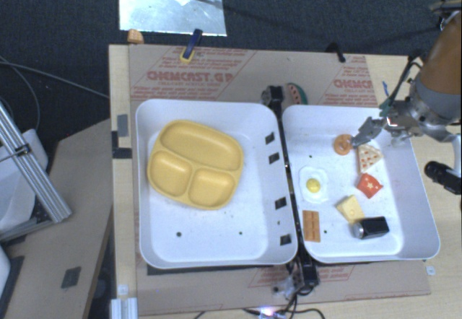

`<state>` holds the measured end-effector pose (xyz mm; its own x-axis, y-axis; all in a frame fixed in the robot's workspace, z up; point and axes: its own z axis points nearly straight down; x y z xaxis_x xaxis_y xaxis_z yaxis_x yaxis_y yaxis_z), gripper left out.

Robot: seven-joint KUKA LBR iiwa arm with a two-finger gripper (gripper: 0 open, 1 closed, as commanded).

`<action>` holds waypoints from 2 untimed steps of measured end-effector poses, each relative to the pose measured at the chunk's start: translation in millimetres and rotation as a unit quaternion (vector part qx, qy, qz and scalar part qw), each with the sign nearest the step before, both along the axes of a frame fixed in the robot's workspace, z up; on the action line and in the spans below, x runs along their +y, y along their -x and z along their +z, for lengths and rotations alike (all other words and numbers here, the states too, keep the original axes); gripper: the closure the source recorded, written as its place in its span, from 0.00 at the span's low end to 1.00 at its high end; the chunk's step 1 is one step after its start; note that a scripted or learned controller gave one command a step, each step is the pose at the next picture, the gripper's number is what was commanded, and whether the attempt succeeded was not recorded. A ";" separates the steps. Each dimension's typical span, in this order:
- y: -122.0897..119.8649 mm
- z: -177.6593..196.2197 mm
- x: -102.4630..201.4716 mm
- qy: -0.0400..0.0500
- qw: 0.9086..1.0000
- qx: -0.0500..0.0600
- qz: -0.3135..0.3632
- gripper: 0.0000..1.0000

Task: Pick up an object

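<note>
The gripper (363, 133), upper right of the frame, hovers beside the toy donut (343, 143) in the right bin (426, 238); I cannot tell its grip state. With 6 toys there, the pizza slice (369, 158) close by, a descent could nudge the donut aside.

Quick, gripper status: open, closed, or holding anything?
Two-finger gripper: open or closed cannot be told; it sits over the right white bin by the small orange donut-shaped toy.

You're looking at smooth, glossy plastic — white bins (216, 256), a matt yellow tray (195, 163) — sitting on printed cardboard (238, 72).
</note>
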<state>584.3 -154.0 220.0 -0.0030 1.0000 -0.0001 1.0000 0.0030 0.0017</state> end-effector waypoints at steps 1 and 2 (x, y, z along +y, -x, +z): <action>67.8 -140.9 -40.3 -0.001 1.000 0.003 -0.004 0.00; 63.3 -124.8 -38.1 0.000 1.000 -0.001 -0.001 1.00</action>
<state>520.9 -192.1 95.2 -0.0004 1.0000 -0.0004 1.0000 0.0004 0.0035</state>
